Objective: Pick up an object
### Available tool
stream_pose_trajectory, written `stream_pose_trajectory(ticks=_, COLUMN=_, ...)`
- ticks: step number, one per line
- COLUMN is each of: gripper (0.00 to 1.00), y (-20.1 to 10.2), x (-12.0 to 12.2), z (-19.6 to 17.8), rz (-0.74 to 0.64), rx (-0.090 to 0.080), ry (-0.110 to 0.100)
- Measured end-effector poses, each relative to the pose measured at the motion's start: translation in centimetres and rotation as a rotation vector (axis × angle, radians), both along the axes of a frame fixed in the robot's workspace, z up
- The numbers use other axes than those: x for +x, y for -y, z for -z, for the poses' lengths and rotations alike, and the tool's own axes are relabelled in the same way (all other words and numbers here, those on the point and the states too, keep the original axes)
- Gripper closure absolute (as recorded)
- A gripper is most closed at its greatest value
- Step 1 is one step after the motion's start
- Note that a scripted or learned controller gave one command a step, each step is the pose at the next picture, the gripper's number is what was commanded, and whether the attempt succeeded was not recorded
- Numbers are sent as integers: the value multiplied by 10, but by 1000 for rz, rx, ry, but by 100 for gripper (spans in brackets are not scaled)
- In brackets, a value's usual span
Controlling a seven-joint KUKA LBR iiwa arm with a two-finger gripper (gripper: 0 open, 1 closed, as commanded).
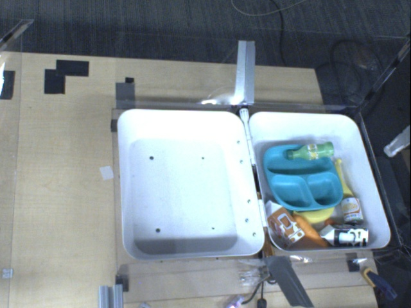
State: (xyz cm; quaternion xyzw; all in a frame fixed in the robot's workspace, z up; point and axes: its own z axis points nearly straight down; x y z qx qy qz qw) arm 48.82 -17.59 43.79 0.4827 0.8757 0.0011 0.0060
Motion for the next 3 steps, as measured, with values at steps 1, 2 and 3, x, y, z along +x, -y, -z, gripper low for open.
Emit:
stream_pose_trajectory(ticks=1, gripper=0, y=-60, x=92, z=6, rz=-111, rx=1, ry=-3)
stream_pose_trajectory(ticks=2, gripper=0, y=-60, x=91, z=0, rz=-737, rx=-6, ry=-1)
stream_pose_trajectory(ticks=3, gripper=100, y=-61, x=93, z=-14, rz=-738, rx=-13, ry=10)
